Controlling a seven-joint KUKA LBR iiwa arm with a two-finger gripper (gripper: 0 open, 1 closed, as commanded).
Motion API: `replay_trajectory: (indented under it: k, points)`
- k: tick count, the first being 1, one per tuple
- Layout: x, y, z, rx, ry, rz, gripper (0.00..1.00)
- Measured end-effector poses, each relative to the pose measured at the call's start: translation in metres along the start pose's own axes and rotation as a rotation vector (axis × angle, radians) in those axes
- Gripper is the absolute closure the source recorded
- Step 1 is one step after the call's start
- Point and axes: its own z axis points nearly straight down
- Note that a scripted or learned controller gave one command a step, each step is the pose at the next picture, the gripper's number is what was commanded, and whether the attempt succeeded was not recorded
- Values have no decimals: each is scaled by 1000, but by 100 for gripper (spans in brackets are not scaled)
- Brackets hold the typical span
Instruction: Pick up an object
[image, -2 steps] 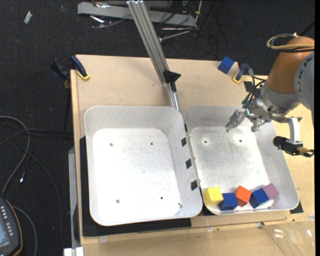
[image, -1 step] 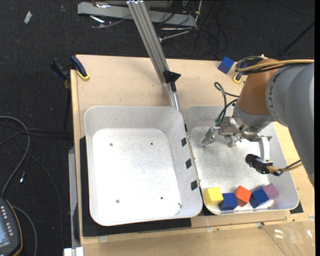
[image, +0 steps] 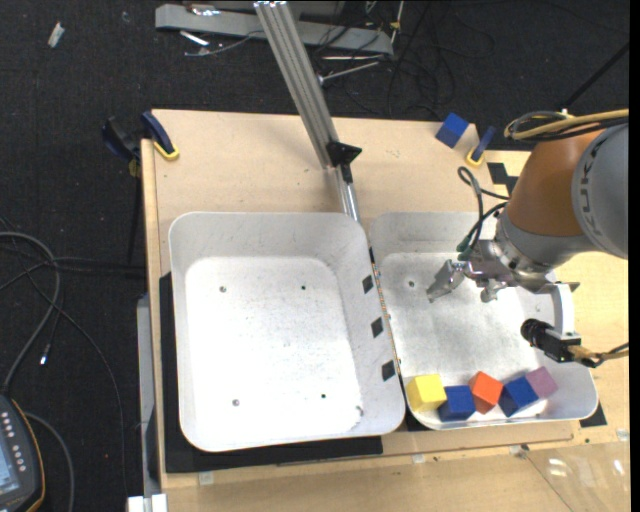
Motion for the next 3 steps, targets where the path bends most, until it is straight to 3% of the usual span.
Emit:
replay_trajectory:
  k: [1,2,3]
  points:
    - [16,-45,16,6,2,0,0]
    - [-14,-63,-45,-6,-4,2,0]
    - [-47,-51,-102,-7,-4,1,0]
